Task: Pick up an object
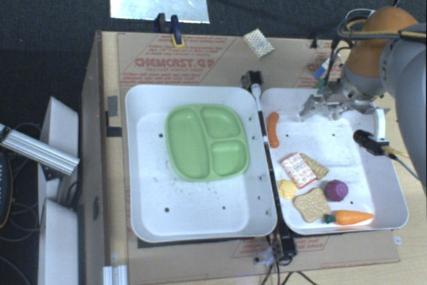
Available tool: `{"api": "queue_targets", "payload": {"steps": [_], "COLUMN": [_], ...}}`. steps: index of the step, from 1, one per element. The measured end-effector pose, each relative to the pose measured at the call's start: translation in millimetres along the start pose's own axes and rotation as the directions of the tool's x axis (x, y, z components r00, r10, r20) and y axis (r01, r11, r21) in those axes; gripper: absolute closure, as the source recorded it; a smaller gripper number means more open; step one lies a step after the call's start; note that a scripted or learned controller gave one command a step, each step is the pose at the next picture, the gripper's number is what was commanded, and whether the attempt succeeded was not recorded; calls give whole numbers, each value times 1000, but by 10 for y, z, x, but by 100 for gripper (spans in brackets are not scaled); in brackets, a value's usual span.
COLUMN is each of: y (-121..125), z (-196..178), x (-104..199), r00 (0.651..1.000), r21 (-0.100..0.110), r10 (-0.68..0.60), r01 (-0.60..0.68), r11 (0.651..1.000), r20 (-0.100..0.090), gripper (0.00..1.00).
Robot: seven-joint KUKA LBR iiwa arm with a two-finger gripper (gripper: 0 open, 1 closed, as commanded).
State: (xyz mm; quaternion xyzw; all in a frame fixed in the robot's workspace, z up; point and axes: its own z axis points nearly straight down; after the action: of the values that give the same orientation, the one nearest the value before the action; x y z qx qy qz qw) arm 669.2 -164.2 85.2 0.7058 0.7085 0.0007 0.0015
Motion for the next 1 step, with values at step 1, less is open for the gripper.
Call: {"api": "queue_targets", "payload": {"steps": [1], "y": [1], "z": [5], "x": [306], "r00": [1000], "r21": [0], "r10": [-2], "r01": [2], "r11": [1000], "r20": [-1], "gripper": [0]}}
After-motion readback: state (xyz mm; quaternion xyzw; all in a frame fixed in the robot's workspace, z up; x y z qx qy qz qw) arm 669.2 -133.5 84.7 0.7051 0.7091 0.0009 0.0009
